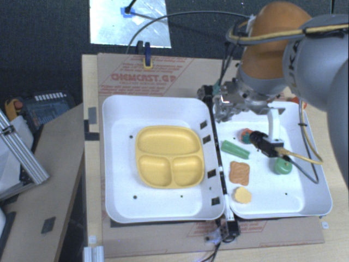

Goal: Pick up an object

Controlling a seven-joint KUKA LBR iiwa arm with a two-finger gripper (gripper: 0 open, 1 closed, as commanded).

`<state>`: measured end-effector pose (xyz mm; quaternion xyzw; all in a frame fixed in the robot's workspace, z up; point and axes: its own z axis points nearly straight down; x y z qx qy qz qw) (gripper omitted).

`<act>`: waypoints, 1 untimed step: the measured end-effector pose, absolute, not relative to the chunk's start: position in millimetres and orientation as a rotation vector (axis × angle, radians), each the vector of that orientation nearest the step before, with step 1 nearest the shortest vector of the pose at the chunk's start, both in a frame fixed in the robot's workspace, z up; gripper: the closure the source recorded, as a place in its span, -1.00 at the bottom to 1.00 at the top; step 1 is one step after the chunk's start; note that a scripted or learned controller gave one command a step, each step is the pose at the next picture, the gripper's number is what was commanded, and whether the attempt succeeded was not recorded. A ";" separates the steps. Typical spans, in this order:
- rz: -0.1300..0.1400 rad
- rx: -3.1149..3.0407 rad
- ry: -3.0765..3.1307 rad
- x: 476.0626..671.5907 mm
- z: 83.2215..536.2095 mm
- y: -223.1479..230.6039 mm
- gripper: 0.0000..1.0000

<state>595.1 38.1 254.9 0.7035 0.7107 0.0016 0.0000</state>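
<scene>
My gripper [222, 111] hangs over the far left corner of the right bin [313, 201], close to the divider between the two bins. Nothing shows held in it. Several small things lie in the right bin below it. A green stick [234, 149] lies nearest, just in front of the gripper. A flat orange-brown piece [239, 172] and a small yellow round piece [242, 195] lie nearer the front. A green round thing [282, 166] sits to the right. A small orange and teal thing [246, 134] is partly hidden by the robot's hardware.
The left bin [117, 201] holds a yellow divided tray [169, 155] at its middle. The bulky grey arm with its orange band [272, 34] reaches over the back of the right bin. A low wall separates the bins.
</scene>
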 end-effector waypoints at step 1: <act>0.002 2.212 2.231 590.9 245.1 81.2 1.00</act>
